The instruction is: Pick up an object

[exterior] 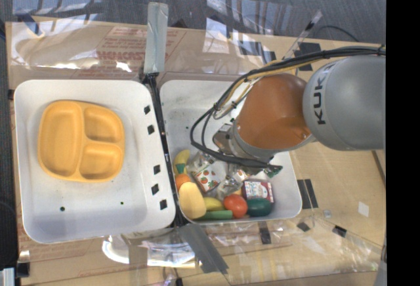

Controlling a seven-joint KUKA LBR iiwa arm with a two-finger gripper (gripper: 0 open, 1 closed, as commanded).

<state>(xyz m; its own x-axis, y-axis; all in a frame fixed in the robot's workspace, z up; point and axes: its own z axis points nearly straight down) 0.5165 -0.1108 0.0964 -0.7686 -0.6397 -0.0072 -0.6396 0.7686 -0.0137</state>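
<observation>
The right bin (pixel 190 98) holds a heap of toy food at its near end: a pale yellow potato-like piece (pixel 191 200), a red tomato (pixel 235 205), a green piece (pixel 260 207), a small carton with a strawberry print (pixel 207 179) and a red carton (pixel 257 190). The arm's orange band and grey wrist (pixel 272 114) hang over the bin's middle and cover the gripper (pixel 230 170), which reaches down into the heap beside the strawberry carton. Nothing shows plainly between its fingers.
The left bin (pixel 39 212) holds a yellow divided plate (pixel 80 140). Black cables (pixel 210 124) loop off the wrist over the right bin. Taped plastic sheeting (pixel 164 248) lies along the bench's near edge.
</observation>
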